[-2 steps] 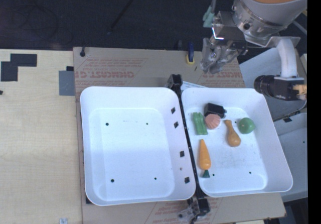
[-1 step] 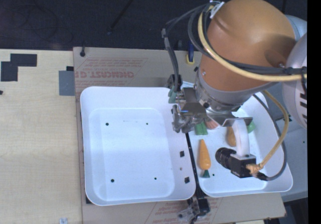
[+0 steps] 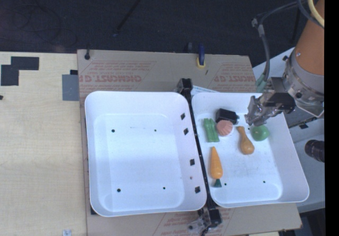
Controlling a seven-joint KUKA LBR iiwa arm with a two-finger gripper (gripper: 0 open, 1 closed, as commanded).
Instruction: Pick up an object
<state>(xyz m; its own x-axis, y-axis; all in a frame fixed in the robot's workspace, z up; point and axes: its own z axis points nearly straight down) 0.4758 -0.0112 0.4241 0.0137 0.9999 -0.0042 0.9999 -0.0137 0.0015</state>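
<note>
Right now the hand (image 3: 253,118) sits low over the R bin (image 3: 288,190), near its upper-R part, just beside a green round object (image 3: 260,133). Fingers are a dark, blurry cluster, so can't tell how far apart they stand, and nothing is visibly gripped between them. The arm (image 3: 310,44), w/ its orange band, comes in from the R edge above that bin.

Objects all lie in the R bin. The green round one is closest to the hand, just below and R of it. An orange-tan gourd-shaped piece (image 3: 245,141) lies touching or nearly touching the green one on its L side, neck pointing up toward the hand. Further L: a black block (image 3: 226,115), w/ a pink round item (image 3: 225,127) just below it, and a green ridged bar (image 3: 211,130) beside the pink one. A carrot (image 3: 215,164) w/ a dark green tip lies lower down, apart from the rest.

The L bin (image 3: 95,118) sits alongside, both on a cardboard sheet (image 3: 132,73) over the counter (image 3: 37,150). Black clips (image 3: 185,85) join the bins along the middle seam.
</note>
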